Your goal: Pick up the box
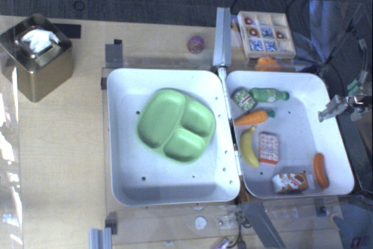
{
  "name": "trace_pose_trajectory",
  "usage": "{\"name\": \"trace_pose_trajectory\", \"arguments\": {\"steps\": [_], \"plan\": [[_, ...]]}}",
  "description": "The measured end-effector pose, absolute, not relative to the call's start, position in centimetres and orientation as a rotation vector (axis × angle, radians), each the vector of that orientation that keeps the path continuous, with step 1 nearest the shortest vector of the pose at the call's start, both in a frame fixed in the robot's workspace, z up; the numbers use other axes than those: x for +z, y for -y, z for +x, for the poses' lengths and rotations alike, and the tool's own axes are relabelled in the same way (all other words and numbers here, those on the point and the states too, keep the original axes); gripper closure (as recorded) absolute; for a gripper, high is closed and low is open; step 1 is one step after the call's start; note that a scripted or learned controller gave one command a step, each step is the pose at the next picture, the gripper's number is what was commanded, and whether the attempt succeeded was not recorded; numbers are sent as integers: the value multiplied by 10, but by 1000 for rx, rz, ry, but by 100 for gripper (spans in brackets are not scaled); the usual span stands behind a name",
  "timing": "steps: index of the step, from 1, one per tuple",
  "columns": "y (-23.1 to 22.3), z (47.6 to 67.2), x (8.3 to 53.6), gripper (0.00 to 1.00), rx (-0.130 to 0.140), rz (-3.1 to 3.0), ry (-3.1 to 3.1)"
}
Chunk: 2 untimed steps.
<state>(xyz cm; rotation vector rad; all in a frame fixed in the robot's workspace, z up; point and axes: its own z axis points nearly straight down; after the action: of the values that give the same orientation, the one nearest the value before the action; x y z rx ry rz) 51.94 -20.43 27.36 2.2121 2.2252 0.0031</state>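
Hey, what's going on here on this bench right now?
A robot arm's gripper sits at the right edge of the right bin, holding nothing. Its job is to pick up the box, which lies untouched on the bin floor beside a banana. A carrot, a green bottle, a sausage and a small carton share that bin. The left bin holds a green divided plate.

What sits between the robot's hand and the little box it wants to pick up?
Nothing visible. The hand is at the right bin's right edge, and only bare white floor lies between it and the box. The banana and carrot lie on the box's far side.
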Motion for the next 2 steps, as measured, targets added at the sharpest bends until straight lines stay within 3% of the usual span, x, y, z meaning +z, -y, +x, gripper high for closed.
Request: {"name": "trace_pose_trajectory", "arguments": {"steps": [1, 2], "plan": [[129, 488, 118, 0, 4, 2342, -2091], [92, 509, 90, 0, 16, 2397, -2013]]}}
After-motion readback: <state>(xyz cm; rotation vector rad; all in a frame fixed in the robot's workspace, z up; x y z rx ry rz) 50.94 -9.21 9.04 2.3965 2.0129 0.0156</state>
